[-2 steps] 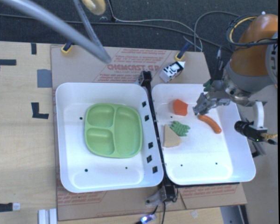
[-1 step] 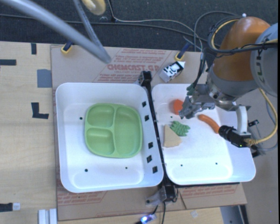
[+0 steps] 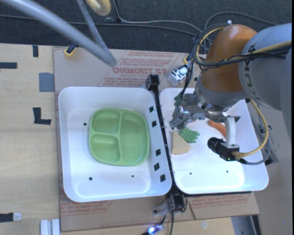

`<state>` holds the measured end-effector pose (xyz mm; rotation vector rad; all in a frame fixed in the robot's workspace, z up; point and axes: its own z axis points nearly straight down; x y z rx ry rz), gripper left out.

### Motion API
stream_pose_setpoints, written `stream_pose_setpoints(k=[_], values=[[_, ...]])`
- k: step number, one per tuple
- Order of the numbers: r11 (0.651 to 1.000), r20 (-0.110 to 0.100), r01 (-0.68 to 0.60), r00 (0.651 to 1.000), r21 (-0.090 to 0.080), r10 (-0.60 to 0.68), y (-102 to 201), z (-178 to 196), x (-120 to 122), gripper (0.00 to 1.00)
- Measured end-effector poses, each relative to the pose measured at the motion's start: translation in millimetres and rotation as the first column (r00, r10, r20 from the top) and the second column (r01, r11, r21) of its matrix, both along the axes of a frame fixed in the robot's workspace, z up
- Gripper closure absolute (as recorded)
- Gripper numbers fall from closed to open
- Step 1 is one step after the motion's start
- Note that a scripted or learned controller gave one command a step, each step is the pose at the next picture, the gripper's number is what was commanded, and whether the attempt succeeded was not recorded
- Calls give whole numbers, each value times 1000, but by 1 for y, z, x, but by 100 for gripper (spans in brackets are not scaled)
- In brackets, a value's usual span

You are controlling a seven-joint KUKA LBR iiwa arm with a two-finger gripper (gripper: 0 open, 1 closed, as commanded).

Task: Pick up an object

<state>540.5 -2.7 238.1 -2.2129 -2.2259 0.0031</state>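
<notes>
I couldn't tell how the gripper (image 3: 182, 123) jaws stood; I feared they'd slip off the green toy (image 3: 189, 134) crowding the tan slice (image 3: 180, 144).

Wooden bench (image 3: 19, 146) with cardboard sheet (image 3: 137, 65) under two white bins (image 3: 71, 146).

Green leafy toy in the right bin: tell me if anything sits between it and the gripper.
Nothing visible stands between them. The gripper hangs right above the green leafy toy in the right bin. A tan slice lies against the toy's lower left side, and an orange piece lies apart to its right.
</notes>
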Motion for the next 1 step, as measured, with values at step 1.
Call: stream_pose_setpoints(k=[1], values=[[1000, 0, 0, 1000, 0, 0, 53, -15, -6, 100]])
